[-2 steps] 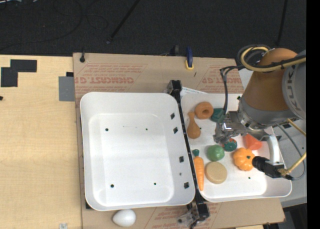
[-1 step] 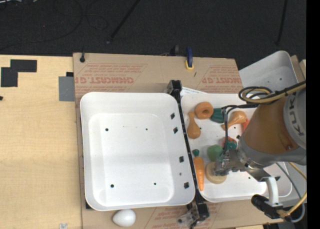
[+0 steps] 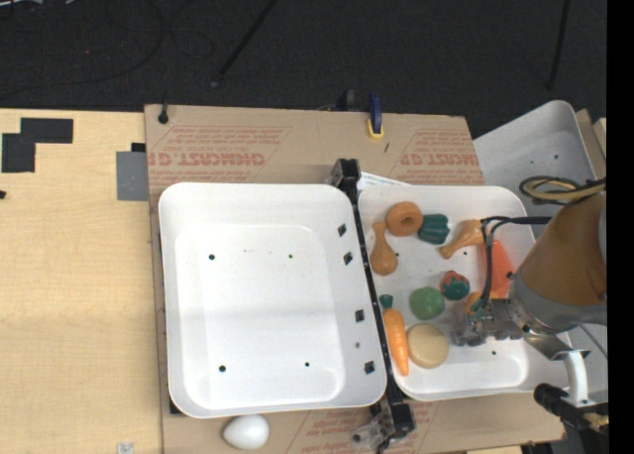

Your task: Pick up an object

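The right bin holds several toy foods: an orange doughnut, a dark green pepper, a tan gourd, a strawberry, a green ball, a carrot and a beige ball. My gripper is low inside this bin, just right of the green and beige balls and below the strawberry. Nothing is visibly held in it. The arm's grey and orange body covers the bin's right part.
The left bin lies beside the right one, a black divider between them. A white egg rests on the cardboard in front of the left bin. An orange-red piece and a tan curved piece lie near the arm.
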Robot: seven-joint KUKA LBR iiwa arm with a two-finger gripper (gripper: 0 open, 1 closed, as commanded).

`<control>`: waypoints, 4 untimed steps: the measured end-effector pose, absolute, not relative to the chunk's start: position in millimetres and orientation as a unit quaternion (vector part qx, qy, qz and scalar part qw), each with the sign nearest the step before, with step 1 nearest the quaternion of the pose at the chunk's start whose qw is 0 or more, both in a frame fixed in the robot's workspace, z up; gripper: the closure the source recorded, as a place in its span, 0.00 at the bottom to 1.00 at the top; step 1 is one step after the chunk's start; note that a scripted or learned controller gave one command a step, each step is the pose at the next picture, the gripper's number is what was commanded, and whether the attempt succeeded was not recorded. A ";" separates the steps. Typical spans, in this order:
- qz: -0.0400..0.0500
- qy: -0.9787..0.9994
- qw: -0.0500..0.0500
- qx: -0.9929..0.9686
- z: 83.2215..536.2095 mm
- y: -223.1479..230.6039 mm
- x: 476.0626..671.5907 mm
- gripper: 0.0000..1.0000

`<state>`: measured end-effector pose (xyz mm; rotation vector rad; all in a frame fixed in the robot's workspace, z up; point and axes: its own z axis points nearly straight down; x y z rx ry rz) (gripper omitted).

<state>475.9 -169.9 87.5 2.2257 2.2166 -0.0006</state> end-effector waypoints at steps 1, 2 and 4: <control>0.004 0.710 0.006 0.705 187.2 -143.0 574.1 1.00; -0.003 0.705 -0.005 0.710 88.5 -186.7 482.1 1.00; 0.000 0.706 -0.002 0.708 88.3 -214.7 474.4 1.00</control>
